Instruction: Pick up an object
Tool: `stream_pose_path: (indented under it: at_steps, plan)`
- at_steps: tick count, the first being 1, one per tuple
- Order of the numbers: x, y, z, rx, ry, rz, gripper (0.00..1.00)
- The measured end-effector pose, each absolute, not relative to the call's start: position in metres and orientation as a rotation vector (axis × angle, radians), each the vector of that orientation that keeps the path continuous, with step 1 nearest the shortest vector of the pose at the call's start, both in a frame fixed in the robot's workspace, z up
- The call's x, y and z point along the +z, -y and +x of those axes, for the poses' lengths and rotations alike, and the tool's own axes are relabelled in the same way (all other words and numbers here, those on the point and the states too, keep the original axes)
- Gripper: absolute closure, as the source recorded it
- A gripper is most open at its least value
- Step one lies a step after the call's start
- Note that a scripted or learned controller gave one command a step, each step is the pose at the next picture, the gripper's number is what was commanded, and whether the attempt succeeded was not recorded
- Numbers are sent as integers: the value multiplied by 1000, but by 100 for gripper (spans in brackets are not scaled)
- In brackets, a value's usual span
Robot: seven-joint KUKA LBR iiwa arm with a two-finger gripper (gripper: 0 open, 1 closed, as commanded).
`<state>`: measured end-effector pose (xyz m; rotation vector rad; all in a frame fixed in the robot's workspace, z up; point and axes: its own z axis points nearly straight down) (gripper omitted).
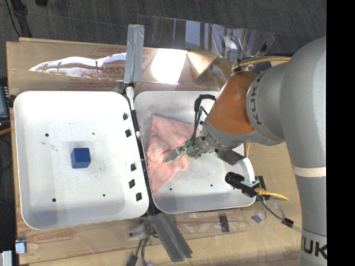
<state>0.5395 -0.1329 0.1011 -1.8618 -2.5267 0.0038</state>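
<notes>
On the brown tabletop [39, 60], two shallow white bins side by side. Inside the left bin [55, 121], one small blue block [81, 157], lying flat near the middle, a bit to the left, all alone, touching no wall. Inside the right bin [211, 177], a pink cloth [162, 143], all crumpled, spread over the left half and lying close along the wall next to the other bin.

Reaching in from the right, the big grey arm [277, 98] with its orange band [233, 108], bent down over the right bin. At its tip, the pincer [178, 153], low on the pink cloth, near the cloth's right edge, pointing to the left. Looks to be touching the pink folds. Can't tell whether released, clenched, or grasping cloth: too small and too blurry to see. Well apart from the blue block, with the walls of both bins in between.

Along that middle wall, a row of small black clips [133, 168]. Behind the bins, a grey strip of tape [135, 43] running back from the gap between them, and a sheet of clear plastic [222, 37], shiny with light. Bare white floor in the right half of the right bin, partly under the arm.
</notes>
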Motion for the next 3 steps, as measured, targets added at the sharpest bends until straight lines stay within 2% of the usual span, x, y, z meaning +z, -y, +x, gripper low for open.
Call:
stream_pose_path:
  at_steps: [1,2,3]
  plan:
    - [91,113,522,3,2542,-1841,0]
    - [100,113,522,5,2546,-1834,100]
    - [192,73,589,1,2466,-1944,100]
